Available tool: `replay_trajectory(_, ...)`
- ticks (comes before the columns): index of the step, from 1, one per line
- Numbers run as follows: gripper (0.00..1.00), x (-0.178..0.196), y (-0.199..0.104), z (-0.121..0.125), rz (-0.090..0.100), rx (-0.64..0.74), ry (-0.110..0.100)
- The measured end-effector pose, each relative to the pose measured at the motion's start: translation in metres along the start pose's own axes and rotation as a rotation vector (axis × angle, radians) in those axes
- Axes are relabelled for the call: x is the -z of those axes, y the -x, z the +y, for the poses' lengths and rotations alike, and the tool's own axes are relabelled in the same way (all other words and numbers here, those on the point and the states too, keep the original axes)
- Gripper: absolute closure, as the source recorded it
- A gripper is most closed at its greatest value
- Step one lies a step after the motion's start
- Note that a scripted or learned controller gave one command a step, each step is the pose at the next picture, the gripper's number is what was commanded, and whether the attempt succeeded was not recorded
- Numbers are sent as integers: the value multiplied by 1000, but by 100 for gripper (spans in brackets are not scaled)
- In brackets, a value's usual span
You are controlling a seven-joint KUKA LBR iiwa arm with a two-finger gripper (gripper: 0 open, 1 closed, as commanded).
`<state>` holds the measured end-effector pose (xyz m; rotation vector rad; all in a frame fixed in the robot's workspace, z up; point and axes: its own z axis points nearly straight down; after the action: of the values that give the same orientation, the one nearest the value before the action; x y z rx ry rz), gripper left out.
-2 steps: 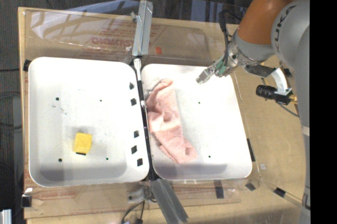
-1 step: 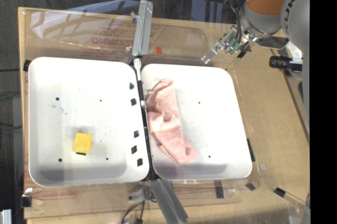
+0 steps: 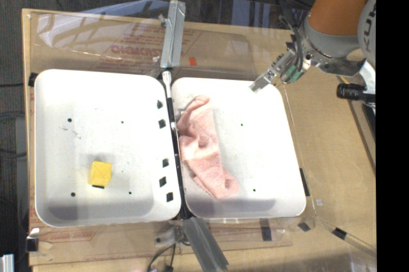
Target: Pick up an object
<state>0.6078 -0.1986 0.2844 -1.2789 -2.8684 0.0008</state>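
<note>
Crumpled pink cloth [image 3: 203, 147], folds unclear

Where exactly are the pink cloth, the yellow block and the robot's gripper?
Pink cloth [image 3: 203, 148], camera view: middle of the crumpled cloth, right bin.
Yellow block [image 3: 100, 173], camera view: its top face, left bin.
Gripper [image 3: 259, 84], camera view: its tip, over the right bin's far edge.

Pink cloth [image 3: 203, 146] — soft, nubbly, perhaps terry — in smooth white bin [image 3: 268, 149].

Faint red print on clear sheet [image 3: 137, 47], unreadable
</note>
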Motion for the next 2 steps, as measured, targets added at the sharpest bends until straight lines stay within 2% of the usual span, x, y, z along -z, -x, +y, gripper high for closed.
replay_trajectory(1,100,5,35,33,-3,391,1)
replay_trajectory(2,100,33,33,20,-6,685,1)
